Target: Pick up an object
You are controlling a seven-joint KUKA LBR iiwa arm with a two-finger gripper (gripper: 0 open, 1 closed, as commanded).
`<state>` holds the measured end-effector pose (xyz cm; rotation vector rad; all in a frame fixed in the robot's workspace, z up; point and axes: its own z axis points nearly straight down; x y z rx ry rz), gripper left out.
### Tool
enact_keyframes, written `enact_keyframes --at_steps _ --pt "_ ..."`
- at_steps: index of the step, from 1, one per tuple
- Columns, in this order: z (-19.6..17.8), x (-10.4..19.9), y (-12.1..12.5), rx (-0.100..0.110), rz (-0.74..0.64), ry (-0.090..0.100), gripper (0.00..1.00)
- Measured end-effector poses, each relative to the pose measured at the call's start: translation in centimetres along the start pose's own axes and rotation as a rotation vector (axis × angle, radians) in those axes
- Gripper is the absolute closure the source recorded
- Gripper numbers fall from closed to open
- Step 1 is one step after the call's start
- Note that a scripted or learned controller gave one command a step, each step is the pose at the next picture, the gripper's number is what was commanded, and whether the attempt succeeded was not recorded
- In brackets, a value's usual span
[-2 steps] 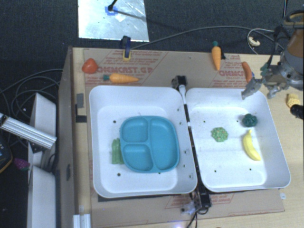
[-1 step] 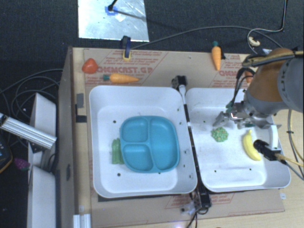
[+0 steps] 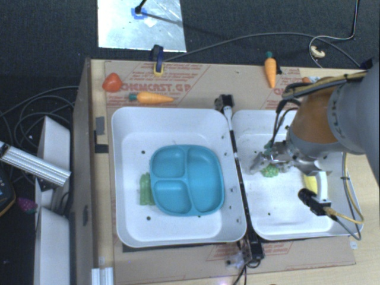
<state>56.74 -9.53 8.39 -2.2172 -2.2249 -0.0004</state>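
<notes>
1. Currently the small green object [image 3: 271, 172] lies on the floor of the right bin [image 3: 285, 221], in its left half and toward the far side.
2. I read the gripper [image 3: 265, 161] as low over that spot, its tip just beside the green piece, perhaps touching it. From my feed I cannot tell whether it is apart, together or clamped on anything.
3. The arm [image 3: 332, 120] comes in from the right and covers the right bin's far-right corner.
4. The left bin [image 3: 133, 135] holds a blue divided plate [image 3: 187, 180], roughly centred. A pale green piece [image 3: 145, 190] lies against the plate's left edge.
5. On the cardboard [image 3: 196, 79] beyond the bins, a toy carrot [image 3: 151, 98] lies flat on the far side of the left bin, with an orange-red round item [image 3: 111, 82] to its left. A second carrot [image 3: 271, 71] sits on the far side of the right bin.
6. A blue-and-yellow clamp [image 3: 158, 60] grips the cardboard's far edge, and a shiny sheet [image 3: 141, 16] lies beyond it.
</notes>
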Motion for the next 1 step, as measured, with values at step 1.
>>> enact_keyframes --at_steps 1 --pt "-1.07 -0.04 0.09 -0.002 -0.001 0.0 1.0"
